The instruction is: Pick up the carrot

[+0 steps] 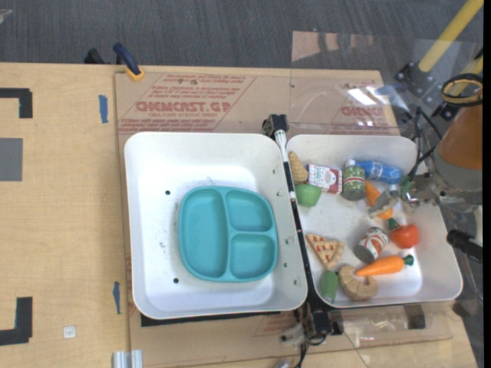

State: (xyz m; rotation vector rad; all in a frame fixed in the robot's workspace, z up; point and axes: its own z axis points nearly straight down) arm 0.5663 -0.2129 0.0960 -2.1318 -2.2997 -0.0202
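Note:
The carrot [381, 266], orange with a green top pointing right, lies flat near the front of the right bin [441, 282]. It rests between a red tomato [404, 236] behind it and a tan bread piece [357, 284] at its left tip. My gripper [397, 200] hangs over the bin's right middle, behind the tomato and well back from the carrot. It sits beside a small orange piece [372, 193]. Nothing can be seen held in it.
The right bin also holds a small can [374, 242], a pizza slice [324, 249], a green vegetable [328, 284], a green apple [308, 195], a red carton [324, 178], a green can [353, 182] and a blue bottle [380, 169]. A teal divided plate [228, 233] lies in the left bin [146, 205].

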